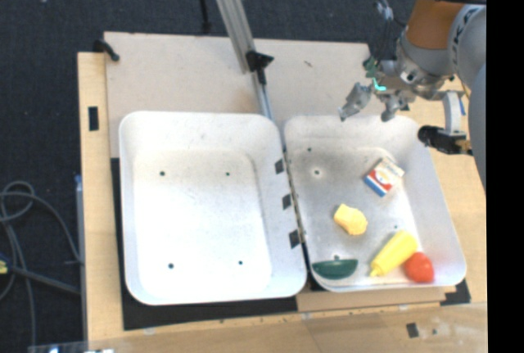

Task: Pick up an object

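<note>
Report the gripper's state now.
Gripper: open, holding nothing, above the far edge of the right bin.

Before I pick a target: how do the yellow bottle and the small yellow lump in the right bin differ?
The yellow bottle is longer and slimmer; the yellow lump is short and chunky. The bottle lies slantwise near the bin's front edge, close beside the red ball; the lump sits apart from the other things, nearer the bin's middle. The bottle is a deeper yellow, the lump paler. Both lie in the right bin, away from the gripper.
</note>
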### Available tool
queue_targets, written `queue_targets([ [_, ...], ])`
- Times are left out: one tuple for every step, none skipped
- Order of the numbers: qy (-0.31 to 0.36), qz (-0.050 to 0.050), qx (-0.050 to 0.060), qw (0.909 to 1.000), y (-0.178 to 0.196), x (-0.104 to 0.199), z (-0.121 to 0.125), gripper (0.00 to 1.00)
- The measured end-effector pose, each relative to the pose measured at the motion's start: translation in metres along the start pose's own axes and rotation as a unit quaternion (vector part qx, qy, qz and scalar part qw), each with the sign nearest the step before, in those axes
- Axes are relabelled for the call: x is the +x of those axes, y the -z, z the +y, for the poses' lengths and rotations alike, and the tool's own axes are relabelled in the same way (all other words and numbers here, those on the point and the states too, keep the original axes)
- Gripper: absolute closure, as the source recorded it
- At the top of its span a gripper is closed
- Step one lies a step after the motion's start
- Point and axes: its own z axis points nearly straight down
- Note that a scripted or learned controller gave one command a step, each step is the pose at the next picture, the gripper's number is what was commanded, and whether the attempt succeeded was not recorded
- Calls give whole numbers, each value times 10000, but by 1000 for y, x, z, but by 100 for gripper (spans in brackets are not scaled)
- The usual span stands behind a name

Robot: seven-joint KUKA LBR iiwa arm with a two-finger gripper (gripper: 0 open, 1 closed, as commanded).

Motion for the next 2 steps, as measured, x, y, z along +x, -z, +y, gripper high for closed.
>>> queue_targets([
  [14,7,22,10000,-62,3,-2,0],
  [24,6,24,10000,-115,2,-3,0],
])
